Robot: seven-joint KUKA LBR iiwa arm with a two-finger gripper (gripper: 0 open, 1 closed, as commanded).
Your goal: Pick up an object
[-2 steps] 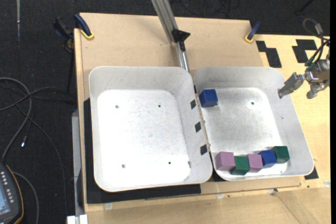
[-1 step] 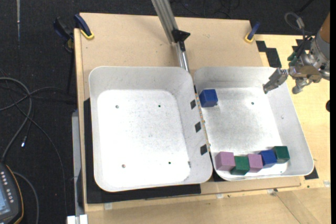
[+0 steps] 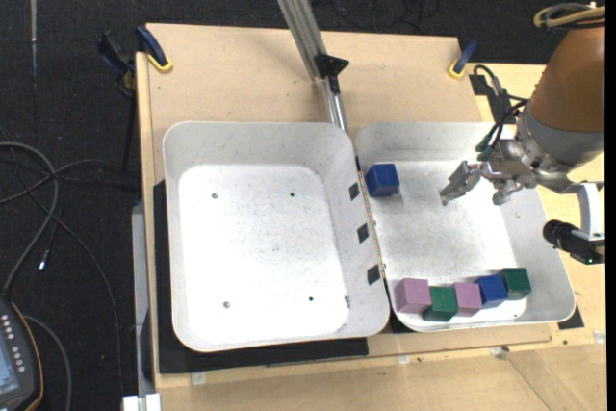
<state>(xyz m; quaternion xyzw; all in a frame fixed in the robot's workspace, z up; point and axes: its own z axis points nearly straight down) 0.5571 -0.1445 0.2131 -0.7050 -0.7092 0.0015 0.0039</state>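
Note:
A blue cube (image 3: pixel 382 179) lies alone in the upper left of the right bin (image 3: pixel 438 236). Along that bin's front edge sits a row of cubes: a purple one (image 3: pixel 413 295), a green one (image 3: pixel 443 301), another purple one (image 3: pixel 468 296), a blue one (image 3: pixel 493 289) and a dark green one (image 3: pixel 517 281). My gripper (image 3: pixel 478 184) hangs over the upper right of the right bin, to the right of the lone blue cube and apart from it. Its fingers (image 3: pixel 458 185) are spread open with nothing between them.
The left bin (image 3: pixel 255 236) lies beside the right one, joined by black clips (image 3: pixel 366 232). A slanted metal pole (image 3: pixel 298 5) rises behind the bins. Clamps (image 3: pixel 154 48) hold the wooden bench at its back corners.

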